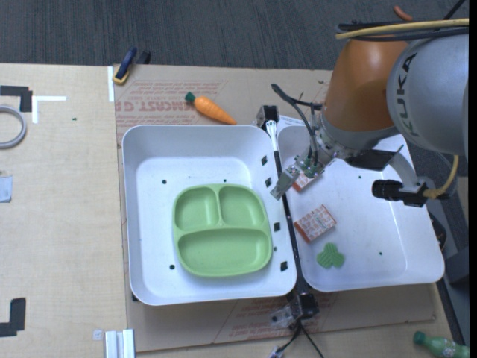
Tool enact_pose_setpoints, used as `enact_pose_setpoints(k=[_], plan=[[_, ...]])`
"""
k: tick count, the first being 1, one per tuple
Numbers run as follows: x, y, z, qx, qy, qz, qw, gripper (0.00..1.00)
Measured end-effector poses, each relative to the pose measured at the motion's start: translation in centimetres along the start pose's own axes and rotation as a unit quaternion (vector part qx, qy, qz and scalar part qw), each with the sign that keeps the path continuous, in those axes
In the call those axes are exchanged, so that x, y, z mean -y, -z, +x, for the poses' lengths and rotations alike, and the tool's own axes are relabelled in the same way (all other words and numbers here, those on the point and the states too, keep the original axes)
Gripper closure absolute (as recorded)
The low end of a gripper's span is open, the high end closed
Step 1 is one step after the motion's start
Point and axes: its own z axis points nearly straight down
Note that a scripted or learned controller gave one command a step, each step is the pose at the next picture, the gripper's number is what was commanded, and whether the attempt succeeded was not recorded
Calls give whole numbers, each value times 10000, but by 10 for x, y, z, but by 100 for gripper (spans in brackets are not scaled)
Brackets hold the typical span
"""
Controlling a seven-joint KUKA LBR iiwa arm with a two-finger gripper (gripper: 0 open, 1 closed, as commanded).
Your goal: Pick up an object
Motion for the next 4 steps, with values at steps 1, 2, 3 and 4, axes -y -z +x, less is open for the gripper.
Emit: enact_pose_setpoints(k=[1,2,3,4], plan=[[-29,0,4,10,2245,-10,9745,0],[46,0,56,3,2803,-6,9599,0],[46,0,56,4,2805,-7,9599,0],[46,0,56,4,2805,-7,9599,0]])
